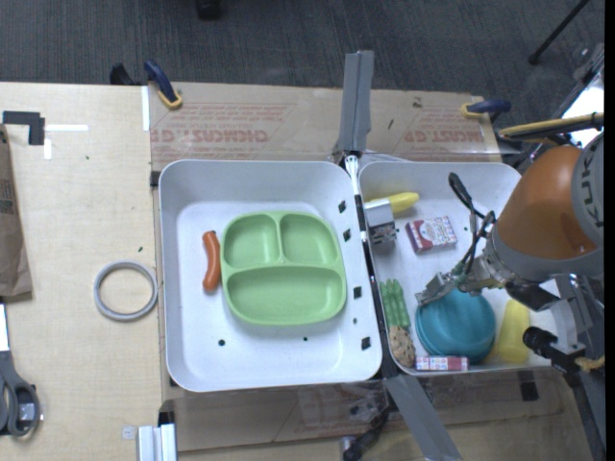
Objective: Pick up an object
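Observation:
My gripper [454,283] hangs low in the right bin [500,173], just over the far rim of a teal bowl [456,327]. Around it lie a red and white box [431,233], a yellow banana-like piece [396,202], a small grey metal item [381,227], green pods [394,302], a speckled bar [403,345], a pink and white packet [442,363] and a yellow object [513,334]. A black ladle [465,200] lies beside the arm. I see nothing lifted clear of the bin.
The left bin [183,286] holds a green divided plate [284,268] and an orange sausage [210,260]. A grey ring [126,290] lies on the bench to the left. The orange-banded arm [550,209] covers the right bin's far right side.

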Motion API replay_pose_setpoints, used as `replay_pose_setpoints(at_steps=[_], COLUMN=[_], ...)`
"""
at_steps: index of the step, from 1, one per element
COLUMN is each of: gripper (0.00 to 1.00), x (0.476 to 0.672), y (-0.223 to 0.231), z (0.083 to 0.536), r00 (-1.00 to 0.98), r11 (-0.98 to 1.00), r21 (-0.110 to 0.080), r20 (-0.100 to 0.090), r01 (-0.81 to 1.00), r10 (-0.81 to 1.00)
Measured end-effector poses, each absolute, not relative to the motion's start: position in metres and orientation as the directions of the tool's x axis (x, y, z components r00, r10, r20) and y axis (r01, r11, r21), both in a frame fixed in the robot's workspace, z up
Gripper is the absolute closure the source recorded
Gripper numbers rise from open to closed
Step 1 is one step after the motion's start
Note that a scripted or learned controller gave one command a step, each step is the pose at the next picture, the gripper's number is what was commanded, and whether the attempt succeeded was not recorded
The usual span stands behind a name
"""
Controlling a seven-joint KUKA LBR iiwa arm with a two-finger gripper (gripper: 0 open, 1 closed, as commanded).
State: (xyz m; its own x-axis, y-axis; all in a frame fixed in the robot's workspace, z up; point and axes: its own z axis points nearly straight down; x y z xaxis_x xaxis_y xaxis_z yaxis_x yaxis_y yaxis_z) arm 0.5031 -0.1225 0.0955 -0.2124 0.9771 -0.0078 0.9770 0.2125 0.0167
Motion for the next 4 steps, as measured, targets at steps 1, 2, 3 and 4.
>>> replay_pose_setpoints(at_steps=[1,2,3,4], gripper=[0.0,1.0,1.0,1.0], x=[0.491,0.495,0.571,0.621], y=[-0.128,-0.129,-0.074,-0.11], z=[0.1,0.111,0.191,0.145], r00=[-0.15,-0.148,-0.045,0.114], r11=[0.151,0.149,0.045,-0.114], r21=[0.04,0.052,-0.002,-0.003], r20=[-0.015,-0.019,-0.002,-0.003], r01=[0.988,0.987,0.999,0.993], r10=[0.989,0.989,0.999,0.993])
